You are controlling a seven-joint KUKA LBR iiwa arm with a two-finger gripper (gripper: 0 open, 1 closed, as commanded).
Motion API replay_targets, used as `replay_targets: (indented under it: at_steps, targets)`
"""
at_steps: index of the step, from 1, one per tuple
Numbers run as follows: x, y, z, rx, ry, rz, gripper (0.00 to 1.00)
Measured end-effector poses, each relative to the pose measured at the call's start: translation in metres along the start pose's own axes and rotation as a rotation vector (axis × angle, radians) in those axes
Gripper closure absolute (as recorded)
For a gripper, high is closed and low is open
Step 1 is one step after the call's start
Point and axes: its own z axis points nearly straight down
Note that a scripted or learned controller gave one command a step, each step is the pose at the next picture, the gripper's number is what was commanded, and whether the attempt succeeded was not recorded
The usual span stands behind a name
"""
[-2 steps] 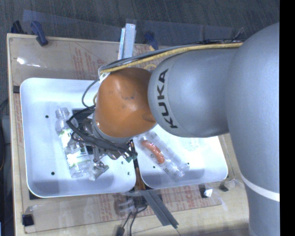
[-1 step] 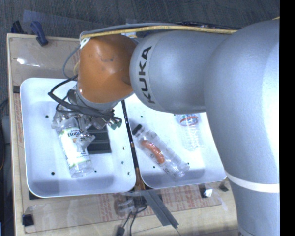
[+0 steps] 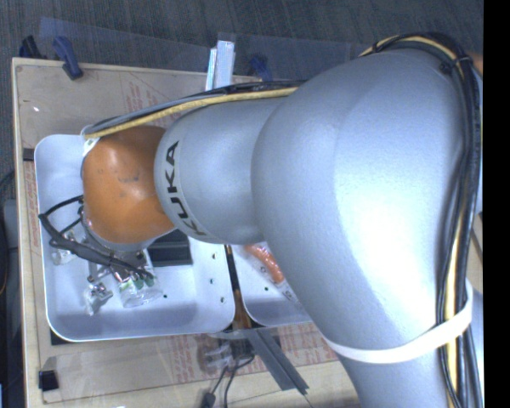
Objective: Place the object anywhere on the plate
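Two bins [image 3: 59,317] on bench; arm [image 3: 323,194] covers most. Gripper [image 3: 110,289] low in left bin, finger state indeterminate. Orange object [image 3: 268,262] lies in right bin, partly hidden.

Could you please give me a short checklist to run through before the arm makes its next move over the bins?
1. Gripper over a bin: ok, it hangs above the left bin.
2. Finger state: cannot tell, the wrist hardware blurs together.
3. Object held: cannot tell, nothing shows clearly between the fingers.
4. Plate located: cannot tell, the arm covers most of both bins.
5. Right bin contents: cannot tell, only an orange item peeks out under the arm.
6. Cable at the wrist clear of the bin wall: ok, it loops above the bin floor.
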Motion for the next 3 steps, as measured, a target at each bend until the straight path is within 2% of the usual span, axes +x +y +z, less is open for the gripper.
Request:
replay_targets:
  at_steps: [1,2,3]
  targets:
    - [-0.042,-0.025,-0.070,0.001,-0.006,0.275,0.00]
    - [-0.038,-0.086,0.011,-0.008,-0.014,0.415,0.00]
    - [-0.058,-0.127,0.012,0.001,-0.008,0.205,0.00]
